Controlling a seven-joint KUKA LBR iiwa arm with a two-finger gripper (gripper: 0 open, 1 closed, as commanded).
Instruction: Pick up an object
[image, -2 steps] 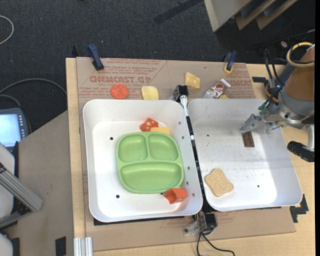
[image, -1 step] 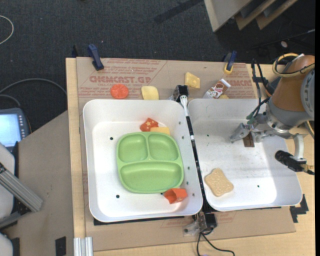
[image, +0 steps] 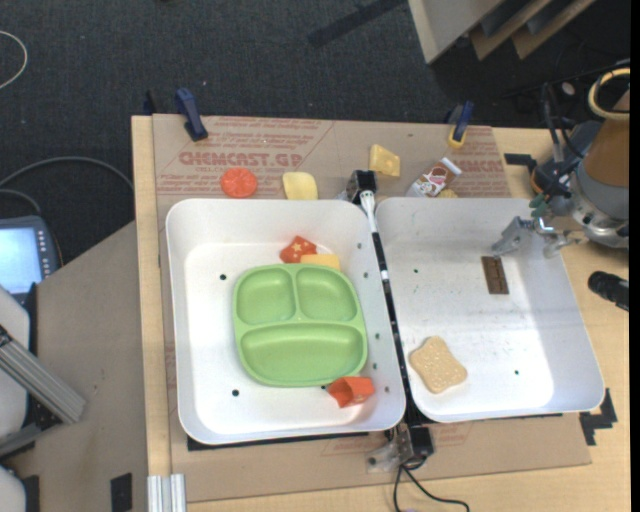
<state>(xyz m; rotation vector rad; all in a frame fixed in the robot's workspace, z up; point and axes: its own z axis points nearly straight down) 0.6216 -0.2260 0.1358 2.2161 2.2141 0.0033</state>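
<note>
Tool (image: 522, 236) at 2 o'clock of right bin (image: 560, 390); open/shut: can't tell. Nearest obj: brown bar (image: 494, 274), just below-left. Looks small, stiff, light, flat; pinch across narrow width. Toast (image: 438, 364) at 7 o'clock.

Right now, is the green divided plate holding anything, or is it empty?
Empty. All three compartments of the green plate show bare green. The red piece and orange block lie outside its rim, on the left bin floor.

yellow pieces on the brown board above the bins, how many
2. A pale yellow rounded piece lies above the left white bin; a yellow cheese-like wedge sits above the gap between the bins.
</note>
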